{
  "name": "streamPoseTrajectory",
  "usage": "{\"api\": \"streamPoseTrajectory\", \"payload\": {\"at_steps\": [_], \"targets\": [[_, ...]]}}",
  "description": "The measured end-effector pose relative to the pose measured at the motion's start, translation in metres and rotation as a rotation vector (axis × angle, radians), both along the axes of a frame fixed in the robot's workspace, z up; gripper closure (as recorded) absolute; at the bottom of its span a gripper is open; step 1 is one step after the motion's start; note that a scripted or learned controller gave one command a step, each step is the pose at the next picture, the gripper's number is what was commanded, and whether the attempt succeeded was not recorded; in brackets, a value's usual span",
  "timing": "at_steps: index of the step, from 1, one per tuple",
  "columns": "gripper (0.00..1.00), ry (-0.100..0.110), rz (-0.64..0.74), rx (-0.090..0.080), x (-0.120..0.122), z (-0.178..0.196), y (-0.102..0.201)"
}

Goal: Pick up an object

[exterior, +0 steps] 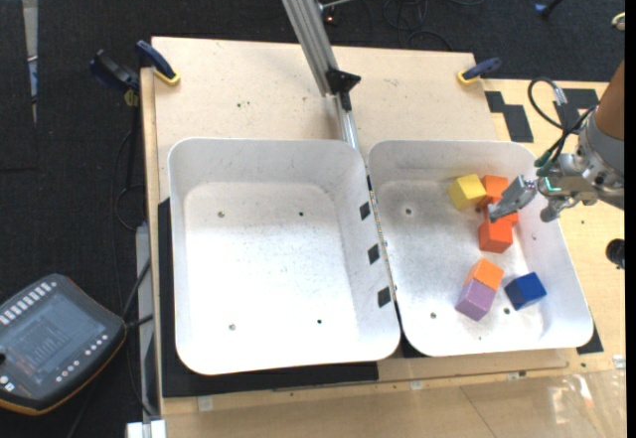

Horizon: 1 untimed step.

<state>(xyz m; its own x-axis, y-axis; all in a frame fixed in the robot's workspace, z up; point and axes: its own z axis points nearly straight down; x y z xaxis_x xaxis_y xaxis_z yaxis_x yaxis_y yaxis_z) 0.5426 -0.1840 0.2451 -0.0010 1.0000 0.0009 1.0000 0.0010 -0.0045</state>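
**Gripper down among the blocks in the right bin**

Nearest the lens, at the bottom left, sits a grey handheld control pad [45, 342] with an orange rim; its screen shows rows of something, but the writing is too small to read. Above it, the left bin [194, 227] lies on the pale bench [248, 88]. Over to the right bin [397, 227], and here is the action: the gripper [512, 200] reaches in from the right edge, its fingers angled down at a cluster of blocks. Whether they are parted or closed, I cannot tell. Just left of it sits the yellow block [466, 192], touching an orange block [495, 188] that the fingers partly cover. Right below the fingertips is the red-orange block [496, 231]. Further down, a smaller orange block [486, 274] rests against the purple block [475, 300], with the blue block [525, 290] just beside them. Black-and-white markers [515, 113] show on the bench's far right. Clamps [157, 61] grip the back corners.
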Motion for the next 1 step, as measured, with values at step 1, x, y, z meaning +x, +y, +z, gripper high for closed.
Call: {"api": "streamPoseTrajectory", "payload": {"at_steps": [1], "targets": [[0.00, -0.004, 0.000, -0.001, 0.0009, 0.0025, 0.0001]]}}
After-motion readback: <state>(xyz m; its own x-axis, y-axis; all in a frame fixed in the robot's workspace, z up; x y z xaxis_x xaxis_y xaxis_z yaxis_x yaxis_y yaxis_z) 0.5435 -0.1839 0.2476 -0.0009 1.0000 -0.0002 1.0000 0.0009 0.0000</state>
